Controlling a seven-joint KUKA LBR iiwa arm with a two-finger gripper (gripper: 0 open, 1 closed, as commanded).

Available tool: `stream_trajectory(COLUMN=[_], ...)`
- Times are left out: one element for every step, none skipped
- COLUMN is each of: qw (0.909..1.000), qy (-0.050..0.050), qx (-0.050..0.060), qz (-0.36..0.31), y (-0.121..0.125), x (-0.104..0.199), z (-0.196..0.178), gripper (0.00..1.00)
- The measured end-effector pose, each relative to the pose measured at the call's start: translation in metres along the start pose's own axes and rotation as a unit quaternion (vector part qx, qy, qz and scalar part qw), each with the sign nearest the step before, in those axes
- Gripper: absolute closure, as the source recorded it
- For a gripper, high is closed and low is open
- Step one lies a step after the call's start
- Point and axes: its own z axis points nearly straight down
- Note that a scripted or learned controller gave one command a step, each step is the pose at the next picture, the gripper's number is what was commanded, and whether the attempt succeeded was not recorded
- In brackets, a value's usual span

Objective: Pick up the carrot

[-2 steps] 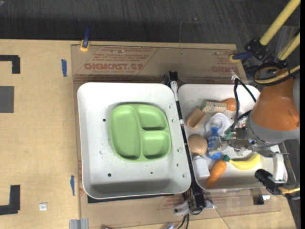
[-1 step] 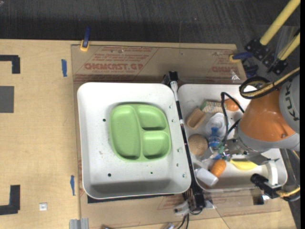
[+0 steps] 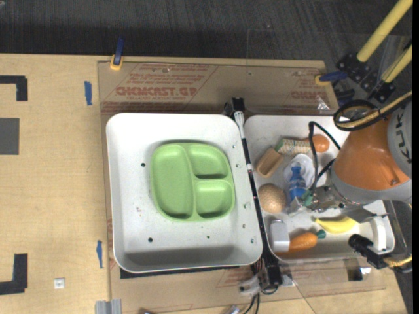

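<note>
Carrot point(image 3: 304, 241) is seen lying near the front wall of the right bin point(image 3: 281, 124), just below a banana point(image 3: 338, 225) and beside an egg-shaped brown object point(image 3: 272, 198). Above the banana, the gripper point(image 3: 316, 200) is lowered into that bin; its grip state cannot be told. A green divided plate point(image 3: 192, 180) is set in the left bin point(image 3: 124, 175).

Arm reaching over the right bin, carrot lying below it

The arm point(image 3: 373, 159) is hanging over the right bin point(image 3: 278, 126), its gripper point(image 3: 316, 198) sitting among a blue-and-white bottle point(image 3: 298, 175), a tan egg-shaped thing point(image 3: 272, 198) and a banana point(image 3: 337, 225). The carrot point(image 3: 305, 241) is lying just below the banana, near the front wall. A green divided plate point(image 3: 192, 180) is resting in the left bin point(image 3: 124, 175).
</note>
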Motion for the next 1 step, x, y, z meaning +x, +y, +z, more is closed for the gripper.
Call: stream_trajectory(qw=[1.0000], qy=[0.000], qx=[0.001], qz=[0.000], y=[-0.0005], x=[0.0003], z=[0.0007], gripper=[0.00])
